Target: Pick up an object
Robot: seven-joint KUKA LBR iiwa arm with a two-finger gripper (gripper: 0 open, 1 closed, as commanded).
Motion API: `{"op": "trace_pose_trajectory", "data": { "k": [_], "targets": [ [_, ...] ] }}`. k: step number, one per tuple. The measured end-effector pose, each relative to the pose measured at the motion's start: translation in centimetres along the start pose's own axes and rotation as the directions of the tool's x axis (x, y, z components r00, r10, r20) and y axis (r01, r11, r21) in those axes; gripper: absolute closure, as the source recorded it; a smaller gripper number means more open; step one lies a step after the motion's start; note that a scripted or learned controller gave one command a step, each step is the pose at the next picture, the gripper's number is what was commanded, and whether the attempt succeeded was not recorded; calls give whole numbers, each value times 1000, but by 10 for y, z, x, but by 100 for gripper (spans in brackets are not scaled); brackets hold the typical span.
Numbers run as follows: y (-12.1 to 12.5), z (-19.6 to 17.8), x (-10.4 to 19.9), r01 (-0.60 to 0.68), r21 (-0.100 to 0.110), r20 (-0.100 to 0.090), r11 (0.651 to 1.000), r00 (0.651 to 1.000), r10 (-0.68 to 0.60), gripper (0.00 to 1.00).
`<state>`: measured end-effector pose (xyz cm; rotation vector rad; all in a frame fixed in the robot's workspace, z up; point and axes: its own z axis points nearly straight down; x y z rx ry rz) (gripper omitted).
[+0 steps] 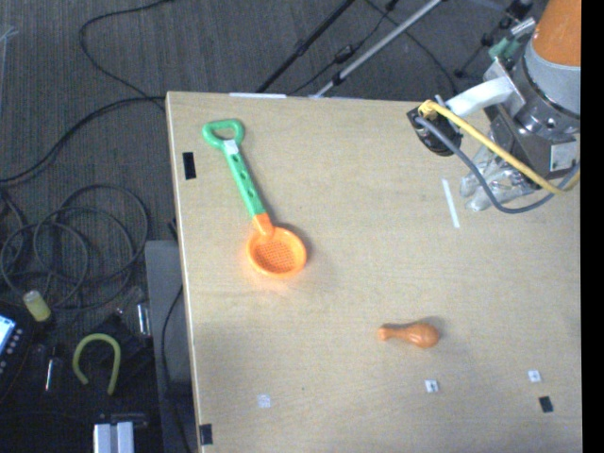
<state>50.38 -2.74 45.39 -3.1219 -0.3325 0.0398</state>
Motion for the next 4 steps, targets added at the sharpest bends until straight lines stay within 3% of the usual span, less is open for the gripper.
{"op": "trace_pose_trajectory", "data": {
  "k": [4],
  "targets": [
    [-7, -30, 4, 15, 6, 20, 1000, 1000, -15, 100]
  ]
}}
